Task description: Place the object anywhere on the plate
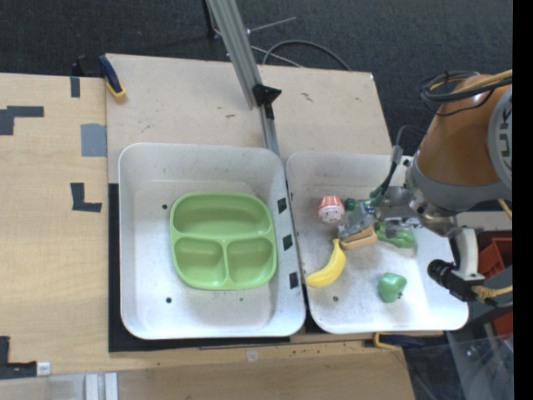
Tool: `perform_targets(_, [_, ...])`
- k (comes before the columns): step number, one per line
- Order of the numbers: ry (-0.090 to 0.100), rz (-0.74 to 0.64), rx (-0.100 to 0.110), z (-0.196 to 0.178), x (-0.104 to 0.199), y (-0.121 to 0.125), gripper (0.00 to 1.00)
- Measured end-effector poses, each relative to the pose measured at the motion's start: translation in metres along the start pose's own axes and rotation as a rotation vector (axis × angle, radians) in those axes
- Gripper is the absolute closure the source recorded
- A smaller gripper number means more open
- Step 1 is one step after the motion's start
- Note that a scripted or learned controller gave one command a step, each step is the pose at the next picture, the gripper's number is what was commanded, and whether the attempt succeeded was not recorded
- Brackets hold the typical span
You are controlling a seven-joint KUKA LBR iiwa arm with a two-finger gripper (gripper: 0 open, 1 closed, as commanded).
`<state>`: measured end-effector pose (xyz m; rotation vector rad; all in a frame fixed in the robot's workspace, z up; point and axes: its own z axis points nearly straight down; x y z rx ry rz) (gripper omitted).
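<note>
Arm (pixel 466 152) comes in from the right, wrist over the right bin (pixel 433 311). Gripper (pixel 360 222) sits low at the bin's middle, right above a small tan block (pixel 358 240), maybe a toy sandwich. Can't tell whether it's gripping the block or just touching it.

Around it in the right bin: banana (pixel 327 267) just beside the block, lower left, curving toward the divider. Pink-and-white cupcake-like toy (pixel 331 209) close on the gripper's left. Green lumpy item (pixel 398 237) just right of the block, partly under the wrist. Green pepper-like toy (pixel 391 287) further down, apart from the rest. Tight cluster, so banana and cupcake toy crowd the gripper on the left side.

Left bin (pixel 141 223) holds the green plate (pixel 223 240), 3 compartments, sitting about centre. Raised rims of both bins meet between gripper and plate.

Outside the bins: metal rail (pixel 237 44) slants in from the top to the bin junction, loose cables (pixel 304 48) by it.
</note>
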<state>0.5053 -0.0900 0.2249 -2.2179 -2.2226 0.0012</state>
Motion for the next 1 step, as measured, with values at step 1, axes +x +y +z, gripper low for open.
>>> perform_targets(1, [0.0,0.0,0.0,0.0,-0.0001,0.0,0.0])
